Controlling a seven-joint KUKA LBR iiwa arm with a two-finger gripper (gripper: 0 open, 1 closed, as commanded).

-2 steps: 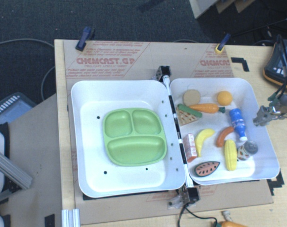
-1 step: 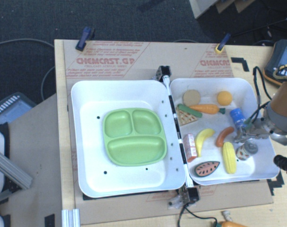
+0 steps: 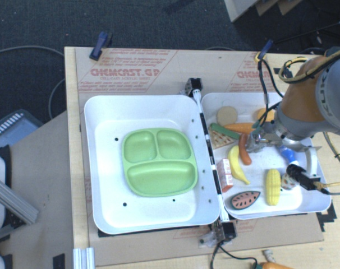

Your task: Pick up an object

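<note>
Pincer (image 3: 254,139) low in right bin (image 3: 310,206), under grey arm (image 3: 313,102) with orange band; whether apart or together, cannot tell. Just beside, touching or nearly: red sausage (image 3: 244,152) and orange carrot (image 3: 240,128). Slightly lower, yellow banana (image 3: 237,165), next to small red packet (image 3: 225,174). Toward near edge, watermelon slice (image 3: 244,200) and corn cob (image 3: 272,186). At far side, round beige cookie (image 3: 226,115); beside carrot, sandwich wedge (image 3: 220,136). Blue piece (image 3: 288,153) under arm, partly hidden. Left bin (image 3: 102,206) with green divided plate (image 3: 159,162) in middle, well apart from pincer.
</note>
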